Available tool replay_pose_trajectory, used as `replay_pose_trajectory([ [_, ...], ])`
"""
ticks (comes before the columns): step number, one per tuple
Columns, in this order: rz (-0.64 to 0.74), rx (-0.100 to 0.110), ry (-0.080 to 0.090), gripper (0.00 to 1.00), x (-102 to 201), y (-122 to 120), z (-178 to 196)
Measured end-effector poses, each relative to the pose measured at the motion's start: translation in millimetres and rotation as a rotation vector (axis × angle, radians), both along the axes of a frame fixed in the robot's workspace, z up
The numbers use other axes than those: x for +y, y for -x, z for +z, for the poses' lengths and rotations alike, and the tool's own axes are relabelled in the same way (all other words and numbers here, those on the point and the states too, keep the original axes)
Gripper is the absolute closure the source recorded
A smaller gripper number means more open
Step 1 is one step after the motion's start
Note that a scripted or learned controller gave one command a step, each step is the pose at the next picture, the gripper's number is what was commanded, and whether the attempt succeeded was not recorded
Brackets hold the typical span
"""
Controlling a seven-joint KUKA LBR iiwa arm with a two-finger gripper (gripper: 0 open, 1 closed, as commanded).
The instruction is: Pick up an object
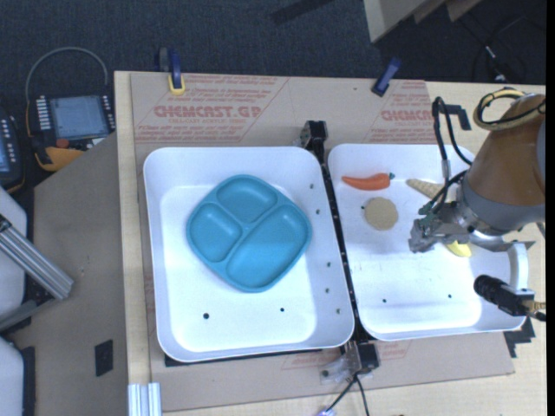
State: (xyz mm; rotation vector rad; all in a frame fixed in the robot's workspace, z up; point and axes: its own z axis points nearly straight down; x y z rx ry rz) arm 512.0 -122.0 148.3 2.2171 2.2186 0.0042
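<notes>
Camera view: the surface (130,232) carries two white bins. The left bin (173,319) holds a blue divided plate (250,230). The right bin (408,302) holds an orange carrot (366,180), a round tan disc (380,213), a pale cone (425,187) and a yellow item (458,249).

The gripper (427,230) hangs low over the right bin; whether it is open or closed cannot be told. The yellow item lies just beside it on the arm's side, partly hidden. The disc lies near it toward the bin divider. The carrot is farther off, its long axis running across the bin.
</notes>
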Motion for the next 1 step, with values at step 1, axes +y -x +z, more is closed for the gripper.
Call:
replay_pose_trajectory([
  [1,0.000,0.001,0.001,1.00,-2.9,-7.8,45.2],
])
